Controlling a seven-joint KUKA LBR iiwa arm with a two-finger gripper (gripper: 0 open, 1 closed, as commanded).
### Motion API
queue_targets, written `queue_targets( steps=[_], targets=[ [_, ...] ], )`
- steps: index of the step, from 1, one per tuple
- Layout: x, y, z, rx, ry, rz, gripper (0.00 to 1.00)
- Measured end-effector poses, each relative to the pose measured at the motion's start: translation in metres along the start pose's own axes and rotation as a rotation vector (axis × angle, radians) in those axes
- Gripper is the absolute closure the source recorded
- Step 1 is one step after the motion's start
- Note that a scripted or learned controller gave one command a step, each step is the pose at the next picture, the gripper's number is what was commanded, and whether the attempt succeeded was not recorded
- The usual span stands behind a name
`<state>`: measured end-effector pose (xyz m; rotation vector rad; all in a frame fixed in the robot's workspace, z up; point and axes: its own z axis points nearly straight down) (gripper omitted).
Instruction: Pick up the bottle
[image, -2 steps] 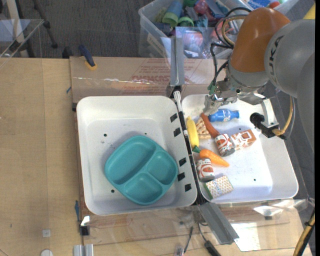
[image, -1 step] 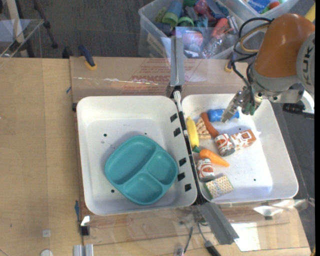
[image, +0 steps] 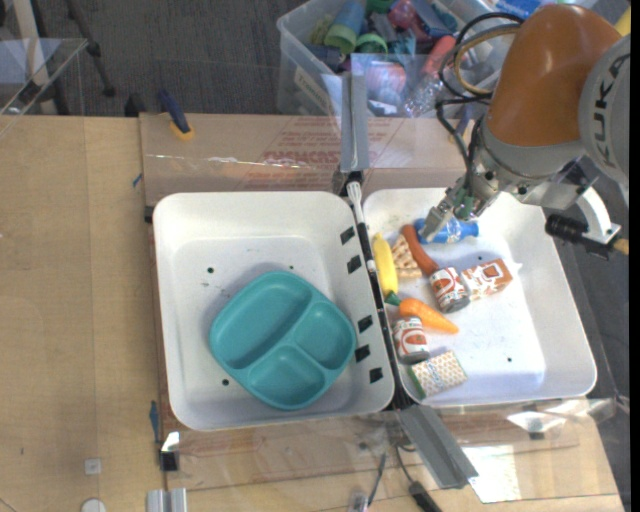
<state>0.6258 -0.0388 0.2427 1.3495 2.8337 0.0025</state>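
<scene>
A small blue bottle (image: 460, 231) lies near the back of the right bin (image: 560, 330); part of it is hidden by the gripper. My gripper (image: 438, 224) hangs low at the bottle's left end, touching or just above it. The grey arm with its orange band (image: 540, 70) reaches in from the upper right.
The right bin also holds a yellow banana (image: 382, 262) along the divider, a sausage (image: 420, 250), a carrot (image: 432, 314), two small cans (image: 450, 288) (image: 410, 338), a carton (image: 490, 277) and a small box (image: 438, 372). A teal divided plate (image: 283, 340) lies in the left bin (image: 190, 250).
</scene>
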Motion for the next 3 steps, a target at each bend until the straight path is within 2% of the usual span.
queue_targets(
  steps=[1, 2, 3],
  targets=[
    [0.037, 0.042, -0.014, -0.001, -0.001, 0.118, 1.0],
    [0.029, -0.035, 0.027, 0.004, 0.002, 0.17, 1.0],
    [0.005, 0.053, -0.017, 0.002, -0.001, 0.388, 1.0]
  ],
)
